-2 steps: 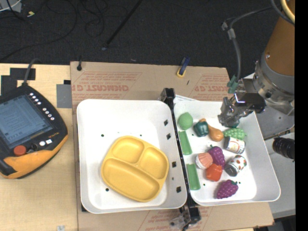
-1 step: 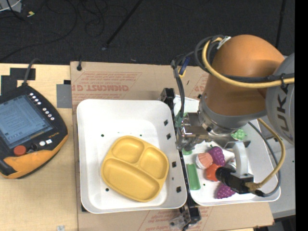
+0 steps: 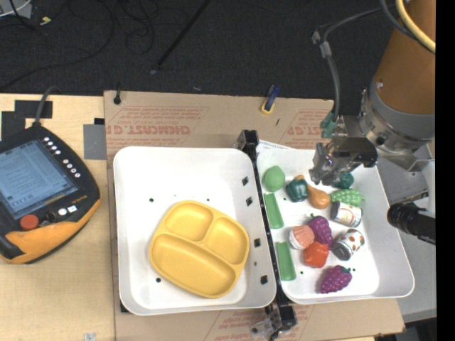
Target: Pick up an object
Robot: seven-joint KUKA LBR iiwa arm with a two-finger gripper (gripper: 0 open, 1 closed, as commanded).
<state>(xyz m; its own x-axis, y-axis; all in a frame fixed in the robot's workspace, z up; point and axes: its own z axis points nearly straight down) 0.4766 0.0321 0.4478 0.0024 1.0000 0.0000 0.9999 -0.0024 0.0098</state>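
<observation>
My gripper [image 3: 325, 176] hangs over the back of the right bin [image 3: 395, 275], just above an orange toy [image 3: 319, 197] and beside a teal toy [image 3: 296, 189]. Nothing shows between its fingers. A green round toy [image 3: 274, 178] lies to its left. Nearer the front lie a purple grape bunch [image 3: 321, 229], a red toy [image 3: 316, 255], a pink-and-orange piece [image 3: 302, 237], a second grape bunch [image 3: 335, 279], and small white-and-dark toys [image 3: 348, 213] [image 3: 350, 244]. Two green sticks [image 3: 274, 210] [image 3: 285, 261] lie along the bin's left wall.
The left bin [image 3: 142, 176] holds a yellow divided plate [image 3: 198, 247]. A black divider [image 3: 256, 190] runs between the bins. A teach pendant [image 3: 39, 190] rests on the bench at the left. Cardboard [image 3: 185, 123] lies under both bins.
</observation>
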